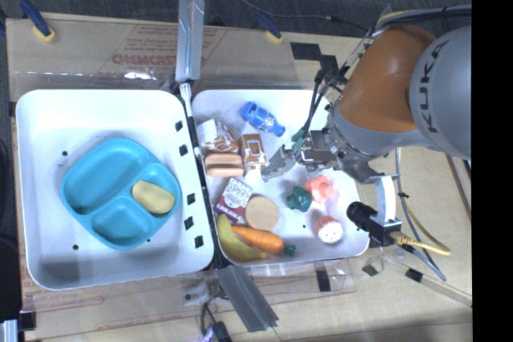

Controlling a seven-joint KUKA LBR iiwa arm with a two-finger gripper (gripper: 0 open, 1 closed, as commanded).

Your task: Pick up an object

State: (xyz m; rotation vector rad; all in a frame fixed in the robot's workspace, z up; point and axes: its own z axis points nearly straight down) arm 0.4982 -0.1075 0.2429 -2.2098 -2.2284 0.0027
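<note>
I had two white bins side by side on the worktop [104, 44]. The left bin [40, 172] held a glossy blue divided tray [96, 180], and a smooth yellow lump [154, 197] sat in its right compartment. The right bin [353, 248] was crowded: a blue crinkled piece [261, 118] near the top, a hot dog [224, 164] by the left wall, a round tan disc [261, 214], a banana [232, 244] with a carrot [258, 239] lying across it, a small teal piece [299, 199], a pink one [321, 188] and a red-and-white one [329, 231]. The end effector [292, 154] hung over the middle of the right bin, above the clutter; I could not tell how far open it was or whether it had anything.
</note>
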